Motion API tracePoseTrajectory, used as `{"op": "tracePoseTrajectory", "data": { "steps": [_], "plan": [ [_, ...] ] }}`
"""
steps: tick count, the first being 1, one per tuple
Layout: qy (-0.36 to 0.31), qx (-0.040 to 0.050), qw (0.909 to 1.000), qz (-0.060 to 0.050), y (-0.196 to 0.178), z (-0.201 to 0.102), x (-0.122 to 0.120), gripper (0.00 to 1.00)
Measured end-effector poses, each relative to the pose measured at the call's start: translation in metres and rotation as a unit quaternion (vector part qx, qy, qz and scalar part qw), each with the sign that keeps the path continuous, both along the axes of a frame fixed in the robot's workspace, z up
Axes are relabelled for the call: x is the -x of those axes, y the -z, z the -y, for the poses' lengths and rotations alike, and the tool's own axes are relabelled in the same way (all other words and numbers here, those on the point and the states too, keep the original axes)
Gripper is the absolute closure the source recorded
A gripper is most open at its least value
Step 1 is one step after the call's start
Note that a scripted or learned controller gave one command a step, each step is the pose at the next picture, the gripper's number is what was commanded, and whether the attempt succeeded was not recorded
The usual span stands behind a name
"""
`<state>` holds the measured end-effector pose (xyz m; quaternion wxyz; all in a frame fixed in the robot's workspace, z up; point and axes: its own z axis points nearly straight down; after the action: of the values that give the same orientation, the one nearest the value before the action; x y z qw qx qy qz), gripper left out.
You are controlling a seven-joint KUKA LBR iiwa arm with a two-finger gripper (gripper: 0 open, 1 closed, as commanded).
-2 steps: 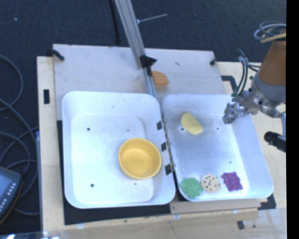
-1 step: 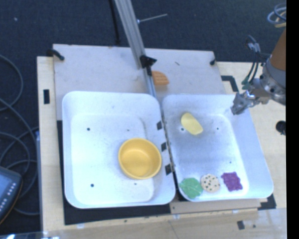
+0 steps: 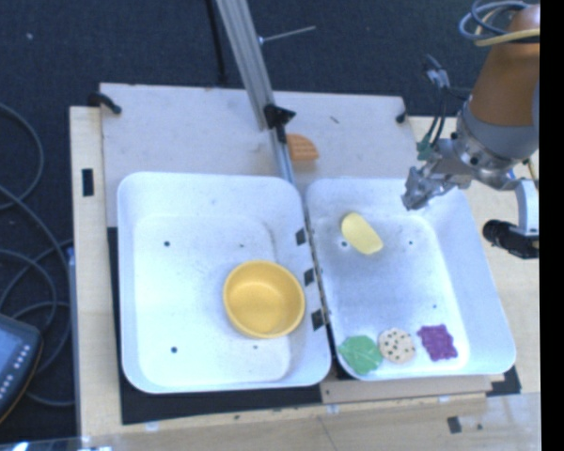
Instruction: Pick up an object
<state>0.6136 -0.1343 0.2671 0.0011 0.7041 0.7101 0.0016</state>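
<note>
Over the right bin's point(image 3: 470, 280) upper right corner hung the gripper point(image 3: 417, 195), pointed down and to the left, nothing seen between its fingers; whether they were spread or closed, cannot tell, too small and blurred. Grey arm point(image 3: 498, 139) with its orange band point(image 3: 508, 83) came in from the right edge. Yellow piece point(image 3: 361, 233) lay on the right bin floor, near the top and left of centre, apart from the gripper, lower left of it. Along that bin's front edge sat three small things in a row: green piece point(image 3: 359, 353) at the front left corner, round spotted cookie point(image 3: 396, 345) just beside it, purple piece point(image 3: 438, 341) to the right of the cookie. Left bin point(image 3: 169, 214) held a yellow bowl point(image 3: 263, 298), upright, toward its lower right, close to the wall shared with the right bin. Orange thing point(image 3: 302, 147) sat on the board behind the bins, next to a slanted metal rail point(image 3: 249, 54). Dark tablet-like device point(image 3: 2, 365) lay at the lower left, off the bench, cables point(image 3: 19, 186) on the floor around it.
</note>
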Motion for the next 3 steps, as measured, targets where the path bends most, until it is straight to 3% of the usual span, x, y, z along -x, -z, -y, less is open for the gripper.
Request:
{"op": "tracePoseTrajectory", "data": {
  "steps": [1,3],
  "plan": [
    [0.001,0.0008,1.0000,-0.001,0.009,-0.047,-0.020,1.00],
    [0.001,0.0009,1.0000,-0.001,0.028,-0.140,-0.036,1.00]
  ]
}}
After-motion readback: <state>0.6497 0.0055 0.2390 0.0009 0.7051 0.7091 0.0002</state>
